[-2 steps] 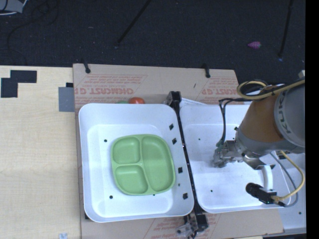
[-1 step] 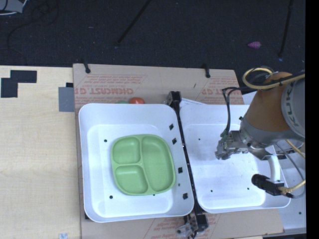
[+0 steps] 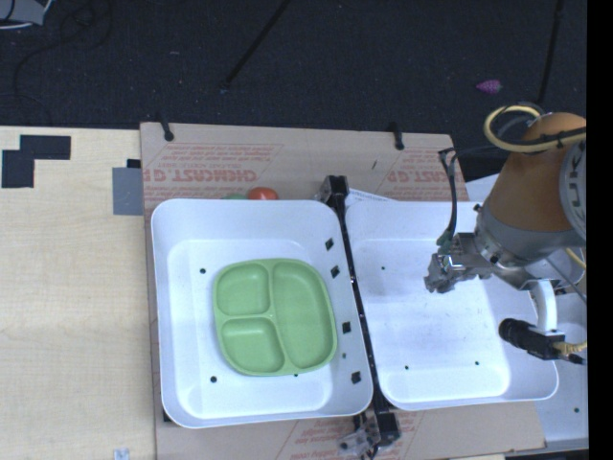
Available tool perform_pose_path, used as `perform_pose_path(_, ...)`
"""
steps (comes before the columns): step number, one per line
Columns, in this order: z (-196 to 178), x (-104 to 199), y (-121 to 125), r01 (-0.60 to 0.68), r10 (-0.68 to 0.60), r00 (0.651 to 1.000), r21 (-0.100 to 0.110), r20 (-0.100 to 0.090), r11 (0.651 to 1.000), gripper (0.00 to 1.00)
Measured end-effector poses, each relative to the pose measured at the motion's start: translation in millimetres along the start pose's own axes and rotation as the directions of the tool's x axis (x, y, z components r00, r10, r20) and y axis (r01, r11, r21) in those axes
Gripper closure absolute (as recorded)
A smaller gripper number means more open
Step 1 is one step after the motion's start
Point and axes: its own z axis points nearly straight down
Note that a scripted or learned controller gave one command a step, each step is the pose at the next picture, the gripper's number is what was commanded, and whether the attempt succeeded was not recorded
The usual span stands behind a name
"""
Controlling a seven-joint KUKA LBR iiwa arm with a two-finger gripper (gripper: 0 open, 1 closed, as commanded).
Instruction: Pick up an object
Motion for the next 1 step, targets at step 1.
perform_pose_path(1, -33.9, -1.1, 0.5, 0.000, 0.000, 1.000, 0.001, 0.000, 1.000, 1.00)
